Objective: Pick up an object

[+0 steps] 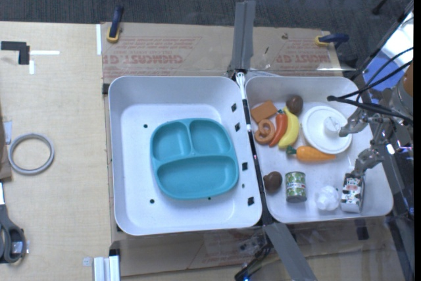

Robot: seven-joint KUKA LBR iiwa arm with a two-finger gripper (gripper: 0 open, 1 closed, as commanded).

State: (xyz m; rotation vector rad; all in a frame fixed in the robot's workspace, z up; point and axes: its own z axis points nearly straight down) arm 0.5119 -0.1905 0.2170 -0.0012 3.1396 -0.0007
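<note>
My gripper [355, 146] hangs over the right side of the right bin [378, 210], open, with its two grey fingers spread apart and nothing held between them. One fingertip lies over the edge of a white round dish [322, 128]; the other is just above a small printed carton [352, 193]. Left of the dish lie a banana [291, 129], a red pepper [279, 128], a brown ring [265, 132] and an orange block [263, 109]. A carrot [314, 154] lies below the dish. Along the front sit a green can [296, 186], a white crumpled lump [327, 198] and a brown nut-like piece [272, 179].
The left bin [125, 141] holds a teal divided plate [195, 158]. A dark brown ball [295, 103] sits near the right bin's back wall. Outside the bins, a roll of tape [29, 153] lies on the bench at far left. Cables [385, 76] trail along the arm at right.
</note>
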